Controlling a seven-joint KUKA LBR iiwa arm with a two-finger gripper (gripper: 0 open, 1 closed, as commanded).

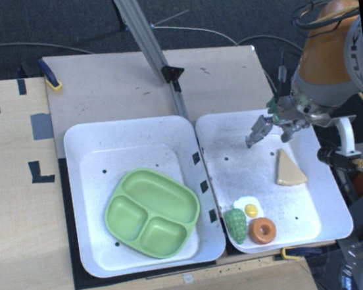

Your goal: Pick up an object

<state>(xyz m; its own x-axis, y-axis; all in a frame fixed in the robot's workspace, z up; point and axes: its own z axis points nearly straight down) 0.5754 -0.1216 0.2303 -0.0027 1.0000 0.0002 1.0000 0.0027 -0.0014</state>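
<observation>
Two white bins are sitting side by side on the bench. The left bin is holding a green divided plate with three compartments, lying flat and turned a little askew to the bin's walls. The right bin is holding four toy foods: a tan wedge of cheese, a fried egg, a knobbly green vegetable and a glazed donut. No brand, label or writing is showing on any of them that can be read.

The cheese wedge is lying flat near the bin's right wall, its long axis running roughly up and down the view, its narrow tip pointing toward the far edge. The egg, vegetable and donut are clustering close together at the near left corner, the vegetable's long axis running near to far.

The gripper is hanging over the far part of the right bin, its fingers seemingly spread apart with nothing between them, though the view is blurry there. It is hovering just beyond the wedge's tip.
</observation>
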